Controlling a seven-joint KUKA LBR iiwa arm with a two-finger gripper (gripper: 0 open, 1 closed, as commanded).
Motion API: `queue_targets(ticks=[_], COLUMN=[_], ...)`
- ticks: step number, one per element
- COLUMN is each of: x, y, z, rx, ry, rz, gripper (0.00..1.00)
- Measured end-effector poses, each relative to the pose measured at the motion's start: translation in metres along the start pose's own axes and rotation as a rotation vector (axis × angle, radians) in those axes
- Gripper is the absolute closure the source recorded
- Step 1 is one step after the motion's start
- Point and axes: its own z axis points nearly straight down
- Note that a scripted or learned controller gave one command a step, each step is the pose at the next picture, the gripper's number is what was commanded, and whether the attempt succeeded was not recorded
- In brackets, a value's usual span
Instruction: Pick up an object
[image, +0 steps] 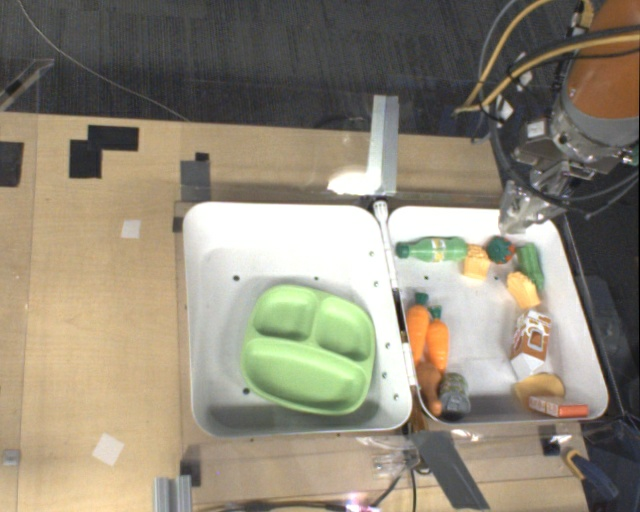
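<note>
Landmark for all positions: the green bottle (432, 249), lying on its side at the far edge of the right bin (588, 352).

The gripper (520, 212) hangs over the bin's far rim, to the right of the bottle and just above a teal-and-yellow toy (487, 256) that lies off the bottle's cap end. Whether the claw is spread or closed I cannot tell; it reads as a pale blur. Nothing is seen in its grasp.

Candidates, relative to the bottle:
- a dark green vegetable (530, 268), further right, past the teal-and-yellow toy
- a yellow piece (522, 290), right and slightly nearer
- an orange-and-white carton (530, 335), right and much nearer
- two carrots (428, 335), directly nearer, touching each other by the divider
- a dark grey-green lump (453, 394), nearer than the carrots

The left bin holds a green divided tray (308, 348), well apart from the bottle.

Judgement: approach stage, no object lifted yet. The cluster under the gripper is crowded, with the teal-and-yellow toy, vegetable and yellow piece nearly touching, so a descent there risks a finger landing on a neighbour. The bottle looks the cleaner target: bare floor on both long sides. Close across its narrow body near mid-length and descend fully before closing, since round plastic may roll or slip out.
</note>
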Motion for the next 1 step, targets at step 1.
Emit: queue_targets(ticks=[1], x=[0.0463], y=[-0.0314], z=[-0.0132], rx=[0.004], ry=[0.002], rz=[0.282], gripper=[1.00])
